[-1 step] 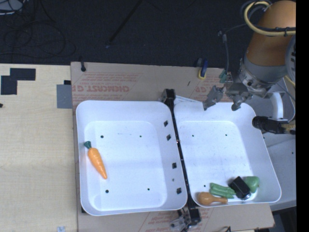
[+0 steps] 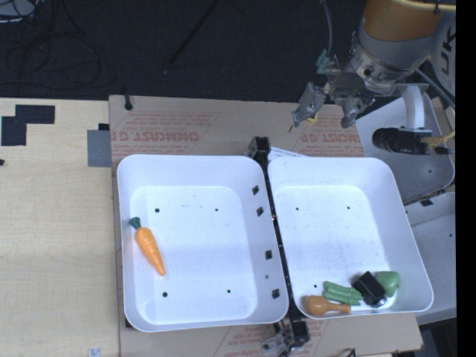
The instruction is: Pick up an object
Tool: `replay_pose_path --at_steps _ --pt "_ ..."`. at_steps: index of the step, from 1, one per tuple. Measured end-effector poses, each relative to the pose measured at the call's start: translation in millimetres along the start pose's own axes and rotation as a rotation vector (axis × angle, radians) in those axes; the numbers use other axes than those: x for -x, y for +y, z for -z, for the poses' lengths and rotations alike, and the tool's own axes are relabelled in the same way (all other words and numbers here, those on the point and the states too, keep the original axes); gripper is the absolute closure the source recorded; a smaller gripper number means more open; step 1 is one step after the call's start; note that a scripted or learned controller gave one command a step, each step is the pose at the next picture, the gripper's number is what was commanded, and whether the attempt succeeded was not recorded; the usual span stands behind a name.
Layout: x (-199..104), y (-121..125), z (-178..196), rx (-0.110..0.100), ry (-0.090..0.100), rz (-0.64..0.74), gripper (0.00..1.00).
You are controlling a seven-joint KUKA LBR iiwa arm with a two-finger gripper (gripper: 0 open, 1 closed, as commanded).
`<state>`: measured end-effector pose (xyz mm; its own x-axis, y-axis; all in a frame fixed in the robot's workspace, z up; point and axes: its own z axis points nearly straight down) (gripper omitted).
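A pale wood bench (image 2: pixel 52 222) carries a brown cardboard sheet (image 2: pixel 193 129) printed with red lettering. Two shallow white bins rest on this sheet, side by side. The background behind the bench is dark, with loose cables running across it.

The gripper (image 2: pixel 328 114) hangs above the far edge of the cardboard sheet, beyond the back rim of the right bin (image 2: pixel 335 199). Its two fingers point downward and stand apart, with open space visible between them. Nothing sits between the fingers. The grey arm (image 2: pixel 394 47), with its orange band above the wrist, enters from the upper right corner.

The right bin lies nearest the gripper. Its contents are clustered in the near right corner, well apart from the gripper:
- a black block (image 2: pixel 370 288), tilted, resting against the green items;
- a green bean pod (image 2: pixel 342 293), just left of the black block;
- a rounded green piece (image 2: pixel 388 280), just right of the black block and touching it;
- an orange-tan pear-shaped item (image 2: pixel 324 306), at the near rim, just below the bean pod.

A black hinge strip (image 2: pixel 269 229) runs between the two bins.

The left bin (image 2: pixel 193 192) holds one toy carrot (image 2: pixel 149 250). It lies near the left wall, with its green top pointing toward the far left and its tip toward the near side.
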<state>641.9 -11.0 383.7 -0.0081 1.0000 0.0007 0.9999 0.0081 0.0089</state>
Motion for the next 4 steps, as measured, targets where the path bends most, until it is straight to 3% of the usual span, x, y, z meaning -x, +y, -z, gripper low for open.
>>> replay_pose_path --at_steps 1,2,3,4 --pt "4 -2 3 -0.013 -0.001 -0.004 1.0" --pt "56 -33 -65 -0.02 -0.002 -0.014 1.0" --pt "97 -82 -41 -0.012 -0.001 -0.013 1.0" --pt "107 -137 13 -0.007 -0.002 -0.011 1.0"
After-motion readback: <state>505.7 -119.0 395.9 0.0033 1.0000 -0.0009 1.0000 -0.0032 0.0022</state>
